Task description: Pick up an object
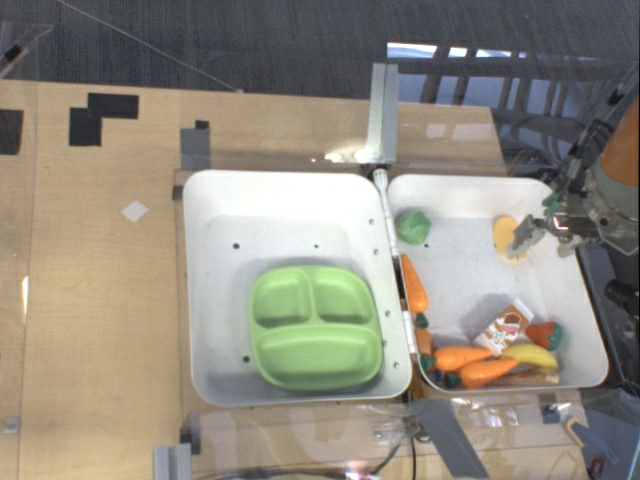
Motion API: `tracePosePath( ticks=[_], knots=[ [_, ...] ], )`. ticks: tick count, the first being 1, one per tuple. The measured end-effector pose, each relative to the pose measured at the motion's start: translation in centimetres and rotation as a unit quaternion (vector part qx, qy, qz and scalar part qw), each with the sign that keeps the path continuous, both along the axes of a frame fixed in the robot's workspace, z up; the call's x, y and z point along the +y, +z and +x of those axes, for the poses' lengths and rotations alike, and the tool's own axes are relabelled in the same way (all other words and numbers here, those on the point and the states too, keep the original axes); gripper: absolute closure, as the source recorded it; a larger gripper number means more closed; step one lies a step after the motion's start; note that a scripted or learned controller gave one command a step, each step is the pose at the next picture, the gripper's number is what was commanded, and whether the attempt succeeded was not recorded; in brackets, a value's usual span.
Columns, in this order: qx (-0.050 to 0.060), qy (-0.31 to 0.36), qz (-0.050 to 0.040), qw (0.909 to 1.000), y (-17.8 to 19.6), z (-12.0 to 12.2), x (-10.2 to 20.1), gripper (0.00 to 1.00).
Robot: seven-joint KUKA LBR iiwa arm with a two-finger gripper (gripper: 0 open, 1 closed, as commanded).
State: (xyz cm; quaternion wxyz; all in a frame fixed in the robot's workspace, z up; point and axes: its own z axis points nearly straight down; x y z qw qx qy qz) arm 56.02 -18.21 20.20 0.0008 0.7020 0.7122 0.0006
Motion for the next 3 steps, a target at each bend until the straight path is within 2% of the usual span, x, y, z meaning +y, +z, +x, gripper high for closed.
tracePosePath(
  ticks=[1, 2, 3],
  knots=[
    [-0.001, 0.091, -0.0001, 0.9958, 2.3, -1.4, 3.6, 0.00],
    [-0.001, 0.113, -0.0003, 0.9936, -4.8, 4.9, -0.2, 0.00],
    [-0.002, 0.128, -0.0010, 0.9918, 1.3, -0.3, -1.3, 0.00]
  ],
)
